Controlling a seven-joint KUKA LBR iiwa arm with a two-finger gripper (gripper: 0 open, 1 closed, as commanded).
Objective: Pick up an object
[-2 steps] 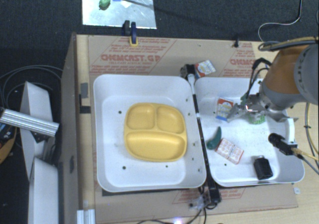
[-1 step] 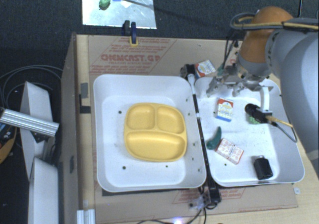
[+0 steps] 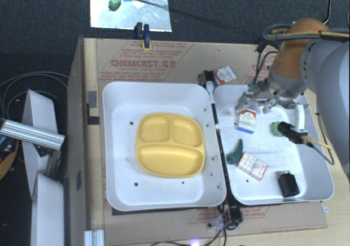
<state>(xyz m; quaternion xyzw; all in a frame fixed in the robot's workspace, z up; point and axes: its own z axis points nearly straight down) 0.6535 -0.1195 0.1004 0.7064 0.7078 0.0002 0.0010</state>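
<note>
As we counted from the left, we entered two white bins, side by side, both resting on one printed cardboard sheet (image 3: 164, 59).

Left bin (image 3: 117, 146): one yellow plate (image 3: 169, 145), divided into three compartments, two small at the far side and one long at the near side, lying flat about the middle of the bin.

Right bin (image 3: 311, 174): five loose things, all lying on its floor.
- One small carton (image 3: 246, 121), white with blue and red print, lay in the far-left part.
- One small green thing (image 3: 275, 128) lay just right of the carton and apart from it.
- One teal curved piece (image 3: 235, 152) lay near the bin's left wall, on the near side of the carton.
- One flat red-and-white packet (image 3: 251, 165) lay just beside the teal piece, on its right.
- One black block (image 3: 288, 183) lay toward the near-right corner, apart from the rest.

One grey arm (image 3: 322, 70) reached in from the right. Its one gripper (image 3: 256, 105) hung over the far part of the right bin, just beyond the carton. We could not tell whether it stood open or closed.

Outside the bins we logged one small printed pouch (image 3: 225, 74) on the cardboard beyond the right bin's far-left corner, and one blue-and-yellow clamp (image 3: 144, 34) at the sheet's far edge.
</note>
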